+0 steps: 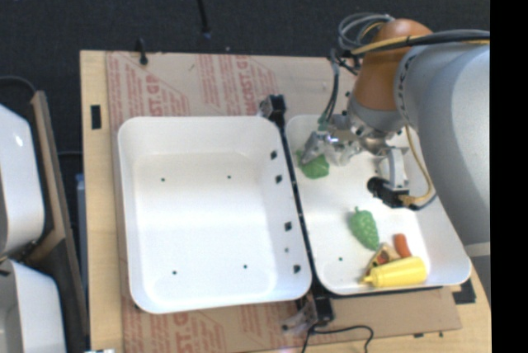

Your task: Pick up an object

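Note:
My gripper [317, 150] hangs low in the right bin [334, 199], near its back left corner. Right under it lies a light green object [315, 169]; the gripper's tip touches or nearly touches its top, and I cannot tell which. The arm's grey body and orange band [388, 63] come in from the right and hide the bin's back right part. Further forward lie a darker green bumpy object [363, 228], a small orange-red piece [401, 244] and a yellow bottle [399, 271] on its side.
The left bin [136, 178] sits beside the right one, parted from it by a black divider strip [289, 186]. A black cable clip [389, 191] hangs from the wrist above the right bin. Brown cardboard [190, 83] lies under both bins.

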